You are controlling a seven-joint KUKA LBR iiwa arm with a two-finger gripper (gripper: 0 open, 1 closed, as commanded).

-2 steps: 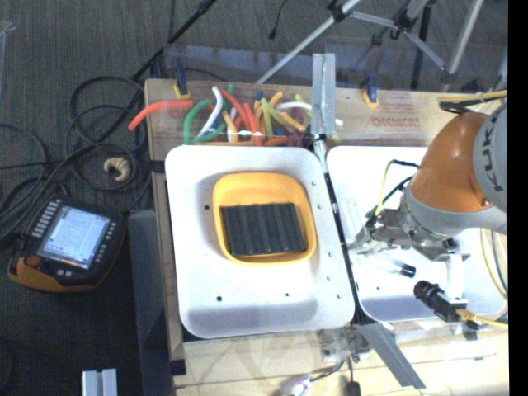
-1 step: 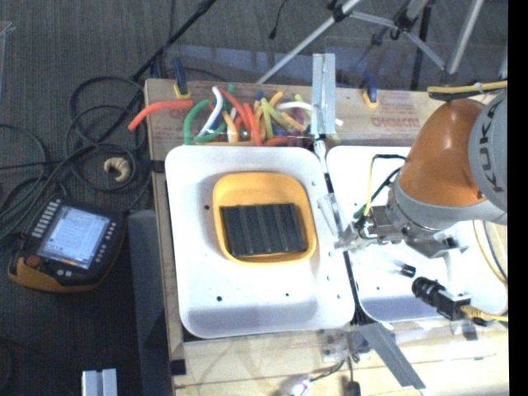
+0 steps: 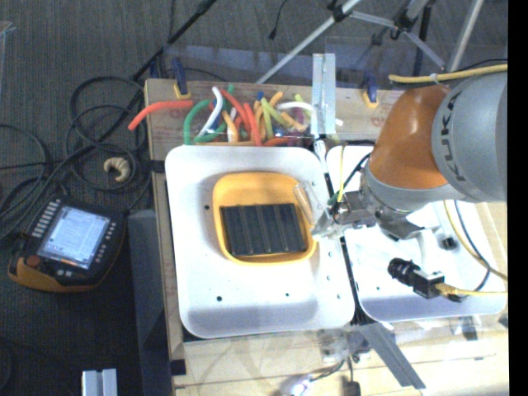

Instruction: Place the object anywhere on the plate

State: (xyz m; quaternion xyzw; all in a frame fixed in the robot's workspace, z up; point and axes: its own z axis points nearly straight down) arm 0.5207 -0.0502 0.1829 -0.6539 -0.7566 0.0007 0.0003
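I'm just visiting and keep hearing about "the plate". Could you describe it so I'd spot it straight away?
Find the two white bins side by side on the bench and take the left bin. The plate lies in its upper middle, just left of the grey and orange arm. It is a yellow, rounded-square dish with a dark ribbed panel inside, the one coloured thing in that bin.

Most of the right bin (image 3: 429, 304) is being covered by the arm (image 3: 437, 147), whose body is being cut off by the right edge. The gripper (image 3: 330, 217) is being seen only as a pale blur at the yellow plate's (image 3: 247, 190) right rim; finger state is not being resolved, nor anything between them. The dark ribbed patch (image 3: 262, 229) on the plate is being left unidentified: object or plate insert, too unclear. The tripod legs (image 3: 396, 7) are being clipped by the top edge.
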